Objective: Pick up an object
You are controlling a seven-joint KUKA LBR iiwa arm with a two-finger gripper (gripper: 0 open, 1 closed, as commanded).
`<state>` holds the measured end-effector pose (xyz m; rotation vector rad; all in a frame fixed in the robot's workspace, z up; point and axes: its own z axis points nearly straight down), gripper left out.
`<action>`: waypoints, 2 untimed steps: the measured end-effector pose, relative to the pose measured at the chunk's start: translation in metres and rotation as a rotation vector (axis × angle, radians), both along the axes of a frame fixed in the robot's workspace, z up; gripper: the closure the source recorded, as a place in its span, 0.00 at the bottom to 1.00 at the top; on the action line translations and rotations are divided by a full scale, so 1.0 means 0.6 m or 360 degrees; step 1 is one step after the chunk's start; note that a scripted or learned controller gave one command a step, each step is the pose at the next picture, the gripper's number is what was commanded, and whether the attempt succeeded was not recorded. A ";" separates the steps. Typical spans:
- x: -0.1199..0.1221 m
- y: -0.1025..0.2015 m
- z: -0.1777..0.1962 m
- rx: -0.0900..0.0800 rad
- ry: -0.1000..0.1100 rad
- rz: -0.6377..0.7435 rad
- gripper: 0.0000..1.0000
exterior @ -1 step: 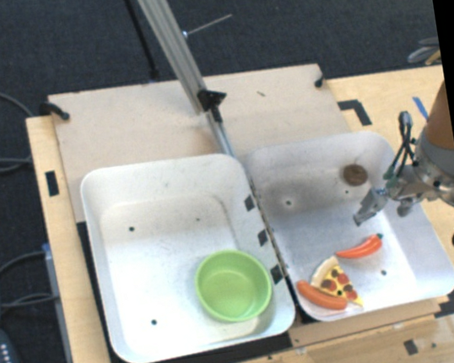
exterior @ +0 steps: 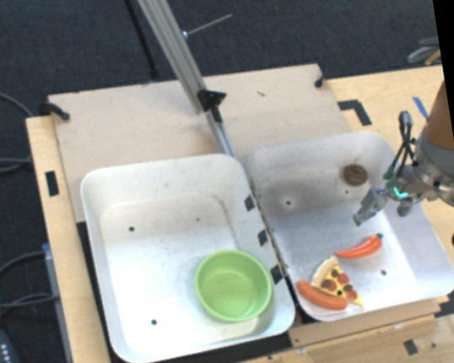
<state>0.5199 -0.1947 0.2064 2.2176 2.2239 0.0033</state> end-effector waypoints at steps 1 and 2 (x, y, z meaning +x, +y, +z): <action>-0.006 -0.001 -0.071 -0.0003 0.0009 -0.0005 0.00; -0.013 -0.008 -0.175 -0.0002 0.0012 -0.0006 0.00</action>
